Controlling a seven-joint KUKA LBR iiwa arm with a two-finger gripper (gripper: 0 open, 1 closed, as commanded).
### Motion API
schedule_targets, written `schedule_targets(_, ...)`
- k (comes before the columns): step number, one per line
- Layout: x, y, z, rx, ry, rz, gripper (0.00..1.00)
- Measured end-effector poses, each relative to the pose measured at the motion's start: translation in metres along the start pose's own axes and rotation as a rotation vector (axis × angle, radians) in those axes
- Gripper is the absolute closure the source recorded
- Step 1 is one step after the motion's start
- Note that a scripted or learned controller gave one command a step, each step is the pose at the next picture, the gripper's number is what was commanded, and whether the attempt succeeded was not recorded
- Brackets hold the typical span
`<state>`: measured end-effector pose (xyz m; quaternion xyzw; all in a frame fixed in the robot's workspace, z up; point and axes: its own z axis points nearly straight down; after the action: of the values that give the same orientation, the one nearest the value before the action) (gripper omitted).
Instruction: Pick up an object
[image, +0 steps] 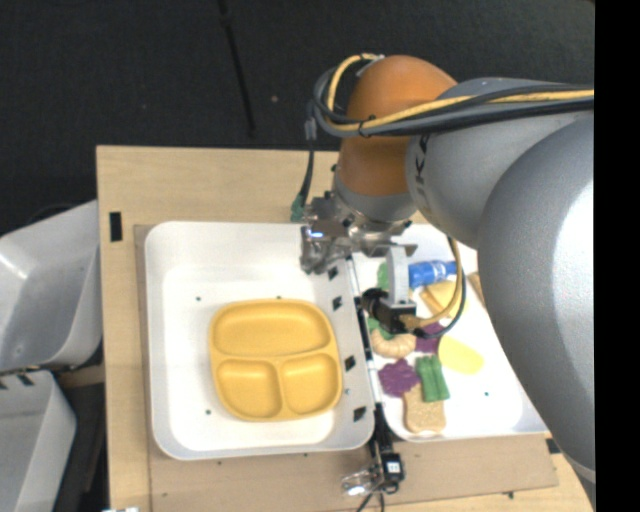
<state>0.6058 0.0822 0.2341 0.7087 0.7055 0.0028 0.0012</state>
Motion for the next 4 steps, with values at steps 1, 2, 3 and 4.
schedule_targets(1, 0.071, -0.011, -0.028, 0.003, 0.001, -0.014, 1.0)
schedule_targets(2, 0.067, 0.054, 0.052, 0.002, -0.004, -0.008, 1.0)
schedule_targets(3, 0.048, 0.046, 0.028, 0.008, -0.003, -0.009, 1.0)
schedule_targets(4, 0.1, 0.081, 0.136, 0.011, -0.003, -0.01, 1.0)
